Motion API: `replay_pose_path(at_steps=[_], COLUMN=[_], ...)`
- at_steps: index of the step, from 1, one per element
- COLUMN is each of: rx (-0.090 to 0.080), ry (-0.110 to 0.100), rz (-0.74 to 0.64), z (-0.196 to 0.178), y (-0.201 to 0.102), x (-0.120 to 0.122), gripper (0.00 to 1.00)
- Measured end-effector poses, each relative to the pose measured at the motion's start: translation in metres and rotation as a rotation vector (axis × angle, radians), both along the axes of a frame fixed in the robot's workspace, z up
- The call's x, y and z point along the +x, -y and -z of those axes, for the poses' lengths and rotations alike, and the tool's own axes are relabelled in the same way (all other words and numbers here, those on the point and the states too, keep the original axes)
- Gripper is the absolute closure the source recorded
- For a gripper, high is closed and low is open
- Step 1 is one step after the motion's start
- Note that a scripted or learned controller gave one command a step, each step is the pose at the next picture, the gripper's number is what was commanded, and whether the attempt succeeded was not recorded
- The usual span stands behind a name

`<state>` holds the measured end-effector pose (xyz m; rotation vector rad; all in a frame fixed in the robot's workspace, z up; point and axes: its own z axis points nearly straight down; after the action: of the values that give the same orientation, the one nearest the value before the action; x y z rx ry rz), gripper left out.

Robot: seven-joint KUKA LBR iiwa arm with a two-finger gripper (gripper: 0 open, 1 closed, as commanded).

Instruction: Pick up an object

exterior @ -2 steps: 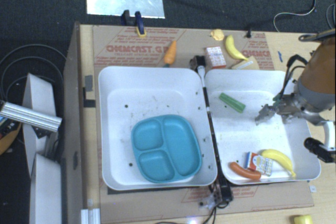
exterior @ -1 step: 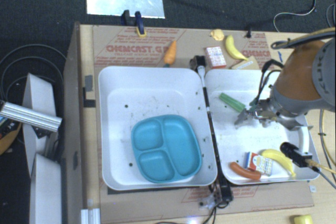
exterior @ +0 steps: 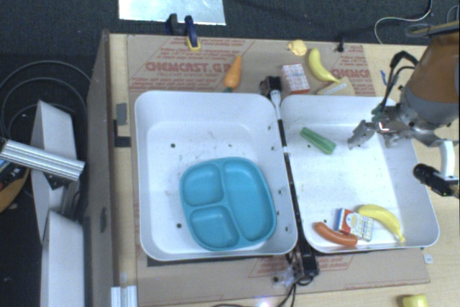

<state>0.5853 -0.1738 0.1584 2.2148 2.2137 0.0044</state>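
A green cylinder (exterior: 317, 140) is seen lying loose in the right bin (exterior: 413, 187), toward eleven o'clock. The gripper (exterior: 361, 136) is poised just beside it at three o'clock; its opening cannot be judged. Nothing is lifted; the pick remains undone.

Two white bins sit side by side: the left bin (exterior: 154, 154) and the right bin (exterior: 402, 176). There are two bananas, one in the right bin (exterior: 382, 218) and one behind it (exterior: 318, 66). One blue divided plate (exterior: 226, 203), one green cylinder (exterior: 317, 140), one hot dog (exterior: 335, 234), one small carton (exterior: 355, 223) and one carrot (exterior: 233, 72) complete the count.
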Motion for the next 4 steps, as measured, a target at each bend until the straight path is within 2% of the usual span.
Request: replay_pose_path(at_steps=[1, 2, 3, 4], rx=[0.007, 0.007, 0.005, 0.004], ry=[-0.007, -0.010, -0.004, -0.009], rz=[-0.010, -0.010, -0.007, -0.001], z=[0.003, 0.078, 0.073, 0.074], y=[-0.053, -0.091, -0.089, -0.081], x=[0.006, 0.059, 0.085, 0.065], gripper=[0.00, 0.00, 0.00, 0.00])
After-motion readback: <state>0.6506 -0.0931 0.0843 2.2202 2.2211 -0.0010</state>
